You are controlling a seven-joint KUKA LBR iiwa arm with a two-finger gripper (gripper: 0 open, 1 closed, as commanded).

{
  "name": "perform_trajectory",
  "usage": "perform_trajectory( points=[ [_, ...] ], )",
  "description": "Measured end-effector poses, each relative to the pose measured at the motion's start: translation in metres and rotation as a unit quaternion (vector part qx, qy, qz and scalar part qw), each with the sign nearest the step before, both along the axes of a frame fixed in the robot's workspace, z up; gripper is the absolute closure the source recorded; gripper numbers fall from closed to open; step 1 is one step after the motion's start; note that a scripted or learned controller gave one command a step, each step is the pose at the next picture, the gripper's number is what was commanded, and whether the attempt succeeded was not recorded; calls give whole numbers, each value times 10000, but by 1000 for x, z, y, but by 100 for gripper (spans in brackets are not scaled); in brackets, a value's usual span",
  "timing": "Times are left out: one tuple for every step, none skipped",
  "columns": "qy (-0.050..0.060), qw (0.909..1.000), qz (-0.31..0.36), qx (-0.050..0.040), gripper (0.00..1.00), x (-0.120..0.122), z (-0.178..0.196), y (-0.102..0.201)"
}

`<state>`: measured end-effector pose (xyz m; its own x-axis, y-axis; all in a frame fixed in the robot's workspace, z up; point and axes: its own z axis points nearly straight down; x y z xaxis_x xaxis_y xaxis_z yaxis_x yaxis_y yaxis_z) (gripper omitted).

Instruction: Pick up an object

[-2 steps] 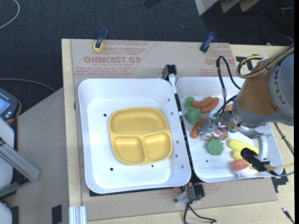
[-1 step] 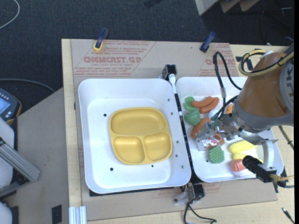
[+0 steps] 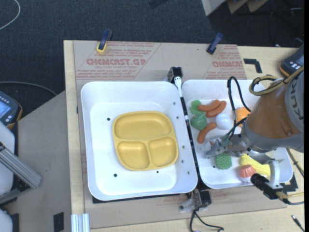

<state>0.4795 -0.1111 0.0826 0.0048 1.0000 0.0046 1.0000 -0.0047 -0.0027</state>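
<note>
Care is called for at the lower right of the frame, where the green studded ball [image 3: 222, 161] lies just below the hand [image 3: 216, 148] in the right bin [image 3: 208, 177]; a straight descent centred on one item would be advised, since the toys are crowded. Whether the hand is open or closed cannot be told. Further up, the arm [image 3: 270, 117] is bent over sausages [image 3: 212, 107] and a white egg [image 3: 223, 121].

1. A robotics lab: a grey-and-orange arm [image 3: 273, 117] reaches over a bench [image 3: 72, 129].
2. Clamps [image 3: 103, 41] pin cardboard sheeting [image 3: 120, 62].
3. Cables [image 3: 203, 219] trail beside two white bins [image 3: 91, 100].
</note>
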Motion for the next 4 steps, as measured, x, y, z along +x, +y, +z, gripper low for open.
perform_trajectory(
  points=[
    [-62, 10000, 32, -7, 100, 3, 16, 4],
    [-59, 10000, 73, -14, 100, 2, 107, 79],
    [-71, 9999, -56, -97, 100, 2, 75, 144],
    [-75, 10000, 45, -18, 100, 43, 162, 177]
  ],
)
